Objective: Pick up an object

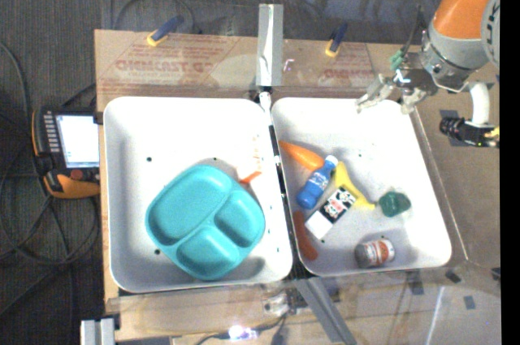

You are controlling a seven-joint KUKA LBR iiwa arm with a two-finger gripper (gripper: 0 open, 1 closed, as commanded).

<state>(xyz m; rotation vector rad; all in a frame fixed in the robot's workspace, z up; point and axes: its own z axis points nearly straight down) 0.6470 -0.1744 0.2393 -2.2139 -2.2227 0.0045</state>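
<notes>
Blue plastic bottle with a white cap lies mid-bin in the right white bin, long axis slanting toward its far right corner, where the two-finger gripper hangs spread and empty.

The grey arm with its orange band is cut off by the right edge, and below the fingers, the orange carrot-shaped toy lies partly hidden under the blue bottle.
</notes>
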